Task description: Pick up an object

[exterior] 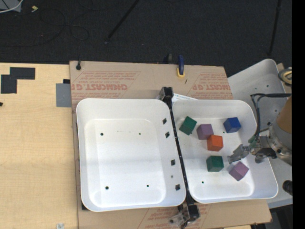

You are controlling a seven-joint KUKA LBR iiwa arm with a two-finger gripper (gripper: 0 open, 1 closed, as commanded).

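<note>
Several small blocks lie in the right bin (259, 194): a green block (188, 125), a purple block (205, 131), a blue block (232, 124), an orange block (215, 142), a second green block (215, 163) and a second purple block (238, 171). My gripper (248, 157) reaches in over the right side of this bin, just above the second purple block. It is open, with one finger (237, 154) pointing left toward the second green block. Nothing sits between the fingers.
The left bin (86, 128) stands beside the right one, with a black divider clip strip (174, 151) between them. Both bins rest on a cardboard sheet (119, 82) on the wooden bench. The arm's grey body (286, 142) covers the right bin's right rim.
</note>
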